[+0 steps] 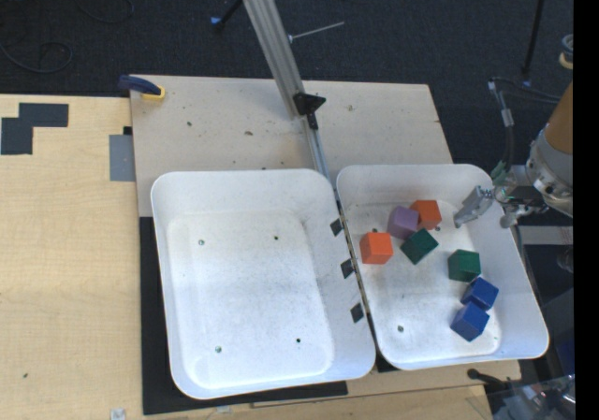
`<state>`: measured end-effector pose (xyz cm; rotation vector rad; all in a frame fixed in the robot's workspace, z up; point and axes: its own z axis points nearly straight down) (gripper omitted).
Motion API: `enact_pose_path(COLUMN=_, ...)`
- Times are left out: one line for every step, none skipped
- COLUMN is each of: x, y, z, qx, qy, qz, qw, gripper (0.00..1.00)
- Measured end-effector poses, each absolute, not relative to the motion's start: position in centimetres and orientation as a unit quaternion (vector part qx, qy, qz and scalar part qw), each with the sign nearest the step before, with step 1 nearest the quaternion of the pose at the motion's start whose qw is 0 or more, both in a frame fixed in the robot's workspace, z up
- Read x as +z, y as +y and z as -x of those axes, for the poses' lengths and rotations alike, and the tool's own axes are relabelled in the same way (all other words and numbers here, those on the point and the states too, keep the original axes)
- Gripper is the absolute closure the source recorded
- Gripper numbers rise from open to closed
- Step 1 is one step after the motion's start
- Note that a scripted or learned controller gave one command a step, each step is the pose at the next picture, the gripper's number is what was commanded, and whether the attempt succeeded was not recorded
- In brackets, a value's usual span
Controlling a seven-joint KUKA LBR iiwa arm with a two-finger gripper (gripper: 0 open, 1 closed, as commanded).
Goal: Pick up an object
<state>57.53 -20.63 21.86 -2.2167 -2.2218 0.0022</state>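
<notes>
Upper left of the frame: a blue-handled clamp (140, 87) at the board's corner, probably pinning that board to the bench. Below it, lower left to centre: the left bin (187, 195), edge to edge with the right bin (393, 177), likely set side by side to keep both within one reach. Rising from the gap between them toward the upper centre: a slanted aluminium bar (273, 39). Inside the right bin, loosely scattered as if dropped rather than arranged: an orange block (376, 247) nearest the shared edge; then a purple block (403, 220), touching or nearly touching a dark green block (419, 246) and a second orange block (427, 213); further right a green block (463, 265) standing apart; lower right, two blue blocks (475, 308) close together. Over the bin's upper right rim: the gripper (490, 209), spread open with nothing between its tips, reaching in from the right edge, near the second orange block yet apart from it. Judging by that pose, approach under way, no pick made yet. Best odds probably with the lone green block, free of neighbours.
</notes>
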Motion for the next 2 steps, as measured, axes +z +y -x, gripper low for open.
enact_pose_path(x=21.9, y=-20.6, z=-57.5, qx=0.0008, qy=-0.708, qz=0.706, qw=0.002, gripper=0.00)
enact_pose_path(x=15.5, y=-20.4, z=-57.0, qx=0.0022, qy=-0.707, qz=0.707, qw=0.004, gripper=0.00)
